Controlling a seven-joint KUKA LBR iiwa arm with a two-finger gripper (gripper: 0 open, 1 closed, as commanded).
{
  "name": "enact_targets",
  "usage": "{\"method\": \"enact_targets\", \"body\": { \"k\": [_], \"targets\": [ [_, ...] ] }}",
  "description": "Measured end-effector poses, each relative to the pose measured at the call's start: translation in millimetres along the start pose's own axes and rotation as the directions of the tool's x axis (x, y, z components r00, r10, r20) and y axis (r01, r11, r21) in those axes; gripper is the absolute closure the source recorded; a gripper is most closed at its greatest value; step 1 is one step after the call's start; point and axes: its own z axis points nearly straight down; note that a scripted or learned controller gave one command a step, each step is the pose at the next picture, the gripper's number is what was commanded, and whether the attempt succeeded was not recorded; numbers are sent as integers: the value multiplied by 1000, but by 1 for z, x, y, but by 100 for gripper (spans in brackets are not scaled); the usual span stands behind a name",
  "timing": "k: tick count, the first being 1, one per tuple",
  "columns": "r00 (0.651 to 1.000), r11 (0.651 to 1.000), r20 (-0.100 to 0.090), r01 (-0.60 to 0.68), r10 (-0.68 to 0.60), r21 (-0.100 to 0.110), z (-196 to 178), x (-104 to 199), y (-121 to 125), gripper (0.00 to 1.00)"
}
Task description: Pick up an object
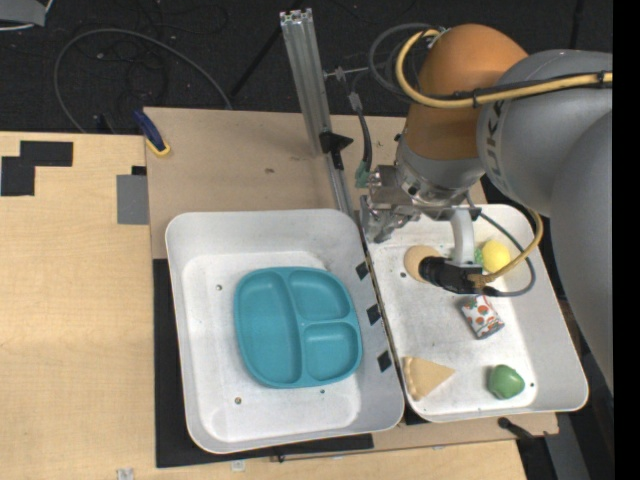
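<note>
Left bin (190, 268) contains a teal divided tray (297, 325). Right of it, second bin (560, 368): green object (506, 381), tan wedge (428, 375). Gripper (385, 218) finger state: cannot tell.

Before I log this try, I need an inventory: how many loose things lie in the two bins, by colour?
Teal: 1, the divided tray in the left bin
Yellow: 1, round piece
Green: 1, round piece
Tan: 2, wedge and disc
White with red spots: 1, small packet
Total: 6
</note>
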Motion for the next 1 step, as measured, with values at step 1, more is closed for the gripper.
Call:
{"method": "enact_targets", "body": {
  "k": [1],
  "targets": [
    [1000,1000,1,-2,2,-4,-7,48,6,100]
  ]
}}
